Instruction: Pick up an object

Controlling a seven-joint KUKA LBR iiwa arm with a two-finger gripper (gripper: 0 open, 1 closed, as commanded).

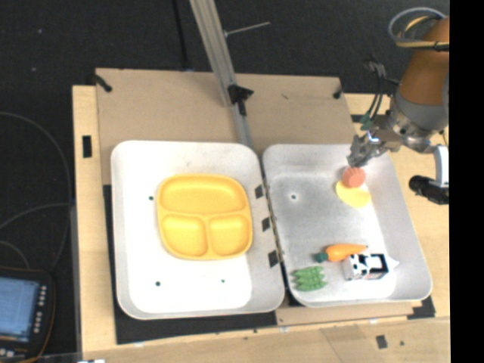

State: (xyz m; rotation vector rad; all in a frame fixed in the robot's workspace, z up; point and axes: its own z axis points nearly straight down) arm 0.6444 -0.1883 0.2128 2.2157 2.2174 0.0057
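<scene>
A divided tray lies in the left bin; the toys sit in the right bin.

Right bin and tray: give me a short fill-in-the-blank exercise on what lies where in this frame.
1. The yellow tray has ____ compartments.
2. The tray sits in the ____ bin.
3. The carrot lies in the right bin, just above the black-and-white ____.
4. The gripper is directly above a small ____ ball.

Missing words: three; left; box; pink
</scene>
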